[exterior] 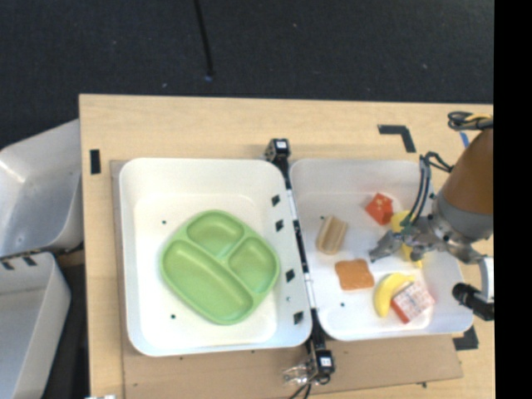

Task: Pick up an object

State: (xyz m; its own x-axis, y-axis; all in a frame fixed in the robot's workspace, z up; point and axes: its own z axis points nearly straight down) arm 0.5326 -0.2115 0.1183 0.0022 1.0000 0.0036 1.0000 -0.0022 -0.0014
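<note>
Left bin (133, 223) holds a green divided plate (219, 266), lying flat. Right bin (332, 177): tan bread roll (332, 234), orange toast slice (355, 274), red block (380, 208), banana (389, 293) touching a red-white cube (412, 302). Gripper (402, 246) sits low btwn red block & banana, by a small yellow piece (401, 221); can't tell its grip state

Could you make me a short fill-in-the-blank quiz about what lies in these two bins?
1. The green plate lies in the ____ bin.
2. The banana is coloured ____.
3. The red block lies in the ____ bin, farther back than the slice of toast.
4. The green plate has ____ compartments.

Missing words: left; yellow; right; three
</note>
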